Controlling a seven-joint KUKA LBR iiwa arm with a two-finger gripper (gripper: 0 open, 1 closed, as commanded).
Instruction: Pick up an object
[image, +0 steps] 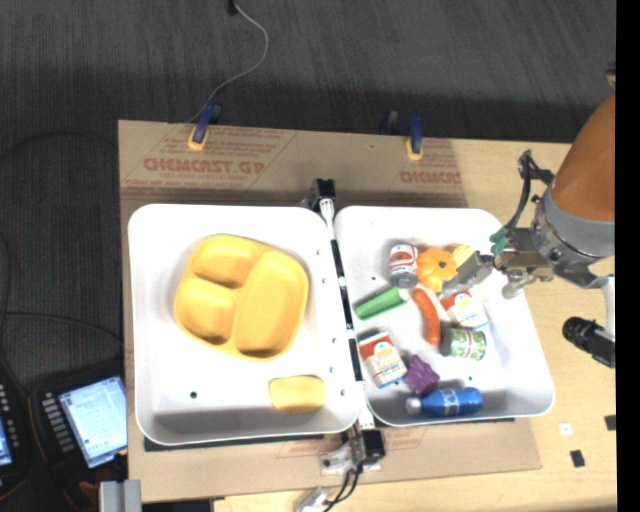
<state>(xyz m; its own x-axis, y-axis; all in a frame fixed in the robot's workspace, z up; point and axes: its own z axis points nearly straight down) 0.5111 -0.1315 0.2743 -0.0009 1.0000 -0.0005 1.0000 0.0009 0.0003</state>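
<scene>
The right bin (520, 330) holds several small items. Among them are a red can (403, 264), an orange fruit (437, 266), a green cylinder (379, 302), a red sausage shape (429, 313), a green can (464, 343), a small carton (381, 361), a purple grape bunch (421, 375) and a blue bottle (446, 403). My gripper (480, 275) hangs over the upper right part of this bin, just right of the orange fruit and above a small white box (469, 311). Nothing shows clearly in its grasp.
The left bin (150, 330) carries a yellow divided dish (241, 294) and a yellow block (297, 392) near its front wall. The arm's grey wrist and orange band (590, 190) reach in from the right. Two clamps (413, 150) pin the cardboard at the back.
</scene>
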